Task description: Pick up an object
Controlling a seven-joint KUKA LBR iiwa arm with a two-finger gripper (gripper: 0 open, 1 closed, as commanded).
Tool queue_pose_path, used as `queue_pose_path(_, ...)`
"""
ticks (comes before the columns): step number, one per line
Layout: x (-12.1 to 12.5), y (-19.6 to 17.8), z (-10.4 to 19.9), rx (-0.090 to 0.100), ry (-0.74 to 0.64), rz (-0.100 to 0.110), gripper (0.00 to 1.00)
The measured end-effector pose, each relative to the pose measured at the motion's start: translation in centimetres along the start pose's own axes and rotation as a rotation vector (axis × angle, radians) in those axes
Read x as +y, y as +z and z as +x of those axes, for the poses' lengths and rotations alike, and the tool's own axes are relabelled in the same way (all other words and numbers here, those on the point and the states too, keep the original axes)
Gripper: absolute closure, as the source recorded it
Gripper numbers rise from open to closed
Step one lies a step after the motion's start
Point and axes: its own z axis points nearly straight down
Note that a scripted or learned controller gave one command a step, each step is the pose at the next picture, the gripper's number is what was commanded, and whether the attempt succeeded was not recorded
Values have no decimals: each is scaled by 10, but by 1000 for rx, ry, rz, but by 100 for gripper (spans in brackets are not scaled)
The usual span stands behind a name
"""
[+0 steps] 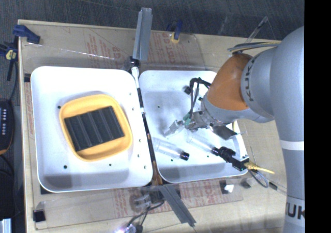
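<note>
The bench (77,40) carries two shallow white bins side by side. The arm (279,87) reaches in from the right, its orange band (230,87) over the far right part of the right bin (160,87). The hand (182,124) points left and sits low over the middle of that bin's floor. Pale parts and cables crowd its tip, so I cannot tell whether it is released or clenched, and nothing can be made out as grasped.

The clear tube (169,149) lies flat on the floor of the right bin, in its near left part. It runs at a slant from the left wall toward the bin's middle. Its black tip (184,156) is the end toward the right and the near side. The tube lies on the near side of the hand and a little to its left, close to it but apart from it. A strip of bare white floor shows between the two. A small pale, glassy shape just left of the hand's tip is too blurred to name.

In the left bin (46,87) rests a yellow tray (67,115) with rounded corners, turned a little askew. A dark ribbed insert (95,127) fills its middle. The tray is well apart from the hand, beyond the wall that divides the two bins.
</note>
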Motion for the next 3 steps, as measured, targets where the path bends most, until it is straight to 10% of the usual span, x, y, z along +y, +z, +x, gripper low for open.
queue_pose_path(1,-43,-101,96,0,-35,-2,0)
queue_pose_path(2,-17,-44,74,-13,-55,-8,0)
queue_pose_path(3,-63,-2,14,1,-42,0,0)
